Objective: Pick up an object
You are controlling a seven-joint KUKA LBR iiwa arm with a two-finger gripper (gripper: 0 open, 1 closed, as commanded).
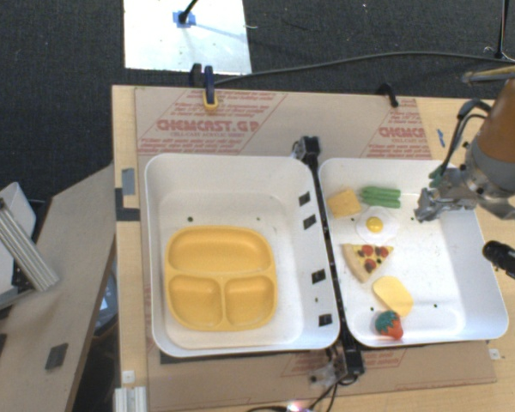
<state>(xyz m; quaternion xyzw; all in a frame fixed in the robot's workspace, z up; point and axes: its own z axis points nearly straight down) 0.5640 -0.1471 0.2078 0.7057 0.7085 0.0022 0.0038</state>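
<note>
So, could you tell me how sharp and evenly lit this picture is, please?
Camera view: light is even and soft, with faint shadows inside the left bin; the yellow tray and toy foods look crisp; the gripper and arm at the right are slightly soft; the bin rims look mildly bowed.

My arm reaches in from the right, its orange band showing above the grey wrist. My pincer (429, 204) hangs low, pointing down and leftward, with nothing visible between its tips.

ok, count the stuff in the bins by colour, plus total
Yellow: 3, divided tray, cheese wedge, oval piece
Green: 1, bean pods
White and yellow: 1, fried egg
Tan with red dots: 1, pizza slice
Red and green: 1, strawberry
Total: 7
</note>
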